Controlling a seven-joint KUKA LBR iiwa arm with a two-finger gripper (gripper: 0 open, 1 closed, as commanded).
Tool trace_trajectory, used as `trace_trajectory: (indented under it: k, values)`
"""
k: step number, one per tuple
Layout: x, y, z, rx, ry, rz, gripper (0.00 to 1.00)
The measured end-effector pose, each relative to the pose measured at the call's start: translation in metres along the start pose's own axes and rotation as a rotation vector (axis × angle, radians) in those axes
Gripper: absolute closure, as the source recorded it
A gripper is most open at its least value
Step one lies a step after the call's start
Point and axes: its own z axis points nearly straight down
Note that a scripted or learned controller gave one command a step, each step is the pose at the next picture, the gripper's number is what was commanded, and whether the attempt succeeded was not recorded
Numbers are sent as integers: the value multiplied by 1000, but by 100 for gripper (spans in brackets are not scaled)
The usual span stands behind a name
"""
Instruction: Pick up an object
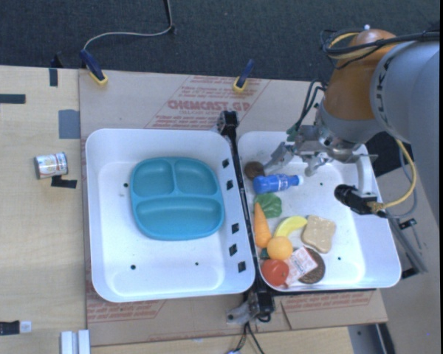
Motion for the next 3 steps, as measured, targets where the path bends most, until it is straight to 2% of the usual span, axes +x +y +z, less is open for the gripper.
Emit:
trace_trajectory:
  k: [1,2,3]
  values:
    - [-12,-47,85,2,1,1,0]
    - [-22,-68,97,-7,0,0,0]
    - [-26,-108,97,-10,-3,2,0]
